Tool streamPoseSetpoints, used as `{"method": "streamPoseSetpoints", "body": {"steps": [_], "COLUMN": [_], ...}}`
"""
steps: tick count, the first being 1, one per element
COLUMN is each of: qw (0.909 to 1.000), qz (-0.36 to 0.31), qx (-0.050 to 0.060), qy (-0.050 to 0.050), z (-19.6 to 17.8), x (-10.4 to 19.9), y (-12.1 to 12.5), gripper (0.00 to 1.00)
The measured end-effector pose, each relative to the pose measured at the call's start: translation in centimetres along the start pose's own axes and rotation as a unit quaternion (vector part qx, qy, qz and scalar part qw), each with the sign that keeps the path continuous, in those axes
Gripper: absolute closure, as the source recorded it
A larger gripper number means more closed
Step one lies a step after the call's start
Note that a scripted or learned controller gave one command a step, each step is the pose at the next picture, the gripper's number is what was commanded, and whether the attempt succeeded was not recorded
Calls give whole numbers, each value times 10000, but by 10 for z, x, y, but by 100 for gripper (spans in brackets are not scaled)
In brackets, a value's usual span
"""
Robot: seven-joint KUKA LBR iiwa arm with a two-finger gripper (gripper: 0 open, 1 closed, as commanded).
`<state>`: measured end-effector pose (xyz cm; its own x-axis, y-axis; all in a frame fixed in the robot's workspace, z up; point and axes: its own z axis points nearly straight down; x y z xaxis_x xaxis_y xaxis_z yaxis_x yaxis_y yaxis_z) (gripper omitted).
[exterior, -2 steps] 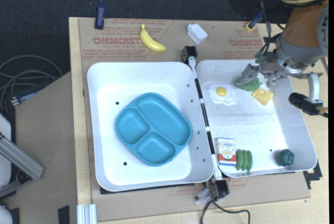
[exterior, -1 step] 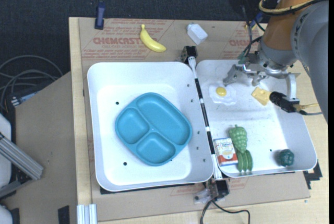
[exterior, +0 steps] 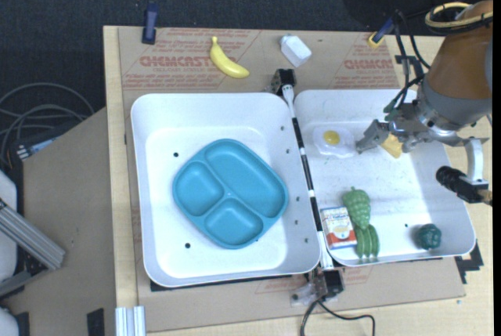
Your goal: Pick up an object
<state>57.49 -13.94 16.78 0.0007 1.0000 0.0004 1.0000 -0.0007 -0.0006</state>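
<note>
Yellow block point(exterior: 393, 146) at the gripper point(exterior: 380, 139), right bin point(exterior: 438, 244) twelve o'clock.
Small, bright yellow, partly hidden; whether the fingers grip it, I cannot tell.

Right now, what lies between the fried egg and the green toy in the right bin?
In the camera view, only bare white bin floor lies between the fried egg and the green toy.
</note>
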Motion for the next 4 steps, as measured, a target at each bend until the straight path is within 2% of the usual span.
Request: {"method": "streamPoseSetpoints", "body": {"steps": [1,2,3,4], "qw": [10000,10000,10000,10000], "qz": [0,1,2,3], "qx": [1,10,-9,-16], "qy": [1,4,-5,-6], "z": [84,84,84,74], "x": [39,44,31,31], "y": [-48,-96,-84,-83], "gripper": [0,0,0,100]}}
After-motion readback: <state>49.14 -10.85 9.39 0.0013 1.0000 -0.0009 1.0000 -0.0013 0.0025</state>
